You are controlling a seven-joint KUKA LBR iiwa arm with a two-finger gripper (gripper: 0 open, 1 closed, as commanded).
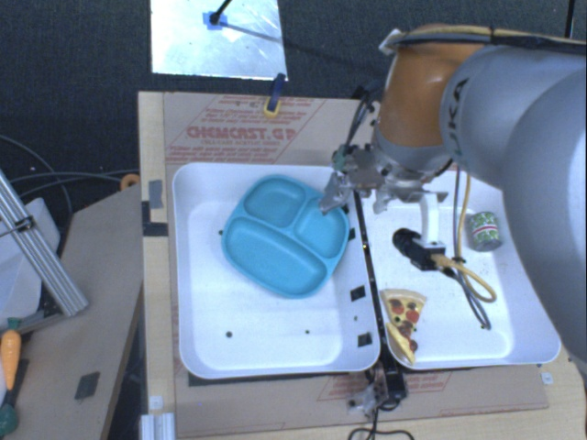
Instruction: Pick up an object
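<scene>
Honestly can't tell tool [332,200] state, parked at blue divided plate's [286,235] 2 o'clock rim, left bin [206,337]. Could slip off: shallow sloped edge, poor bite. Might shove plate toward 8 o'clock instead.

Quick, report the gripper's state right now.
Gripper: cannot be told; it sits at the right rim of the blue divided plastic plate in the left white bin.

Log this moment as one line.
end effector: over blue divided plate's right edge | left bin | pizza slice toy, can: right bin
</scene>
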